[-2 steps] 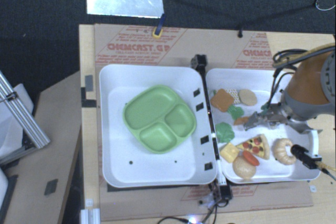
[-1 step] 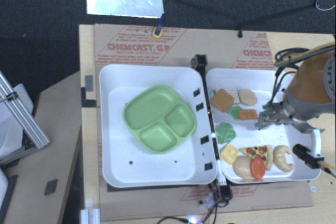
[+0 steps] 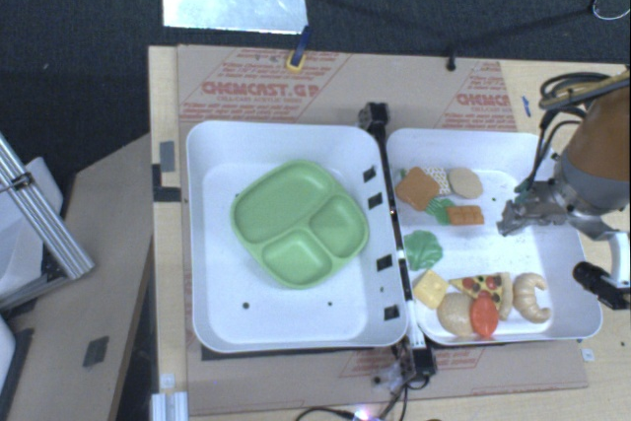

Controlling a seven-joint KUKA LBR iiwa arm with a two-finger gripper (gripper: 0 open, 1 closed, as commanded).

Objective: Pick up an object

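Bins sat side by side on the bench, their inner rims meeting along a dark hinged strip down the middle. The left bin (image 3: 212,311) held a green divided plate (image 3: 299,223), set a little far of centre, with bare white floor around it on every side, widest along the near and left edges.

The right bin (image 3: 582,311) carried the toy food. Toward its far-left corner lay a brown toast piece (image 3: 418,188) touching a pale round bun (image 3: 464,181), with an orange block (image 3: 465,215) just near of them. A green leafy piece (image 3: 423,248) lay against the left rim. Along the near rim clustered a yellow cheese wedge (image 3: 430,289), a tan potato (image 3: 455,314), a red tomato (image 3: 484,316), a pizza slice (image 3: 488,287) and a croissant (image 3: 531,297), packed close or touching.

The gripper (image 3: 515,215) hung over the right bin's middle band, right of the orange block and far of the pizza slice, above open white floor. Whether it was spread or closed could not be told; nothing showed pinched in it. The arm (image 3: 596,158) crossed the bin's right rim.
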